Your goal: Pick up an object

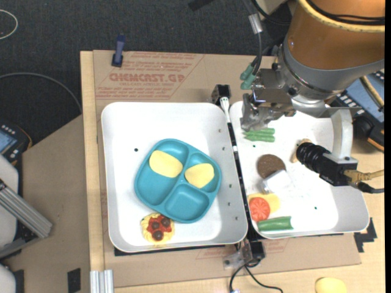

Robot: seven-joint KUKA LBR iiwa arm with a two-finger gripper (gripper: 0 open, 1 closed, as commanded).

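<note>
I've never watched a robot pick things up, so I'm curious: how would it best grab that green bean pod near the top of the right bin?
Probably across the middle of the green bean pod, coming straight down from above. It lies flat and long, running left to right, so the pincer would likely close across its narrow width. It already hovers just over the pod.

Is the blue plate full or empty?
Partly full. The blue divided plate holds two yellow pieces in its upper sections; its big lower section is bare.

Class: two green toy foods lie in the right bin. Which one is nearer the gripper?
The green beans, directly beneath the gripper; the other green piece lies at the near edge.
</note>
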